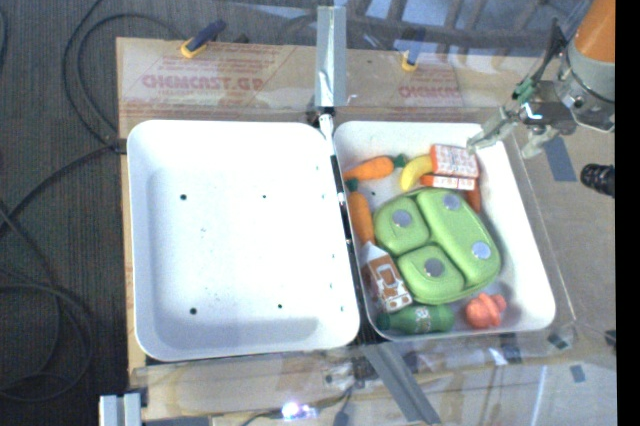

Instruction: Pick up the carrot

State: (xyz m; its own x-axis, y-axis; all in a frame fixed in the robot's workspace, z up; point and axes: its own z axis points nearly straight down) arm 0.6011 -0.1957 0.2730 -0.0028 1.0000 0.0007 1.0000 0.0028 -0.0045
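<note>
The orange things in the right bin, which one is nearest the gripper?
The carrot along the bin's top edge beside the banana; the other orange piece lies lower, by the divider.

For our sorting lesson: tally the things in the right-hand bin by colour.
Orange carrot-shaped toys: 2
Yellow banana-shaped toy: 1
Light green rounded pads: 3
Dark green toy: 1
Red-and-white box: 1
Brown-and-white box: 1
Orange-red round toy: 1
Total: 10

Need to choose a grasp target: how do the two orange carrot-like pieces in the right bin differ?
The upper carrot lies roughly crosswise near the right bin's back wall, beside the banana; the lower carrot lies lengthwise along the bin's left wall. The upper one has open white floor around it; the lower one is squeezed between the wall and the green pieces. Both are orange and lie flat.
</note>
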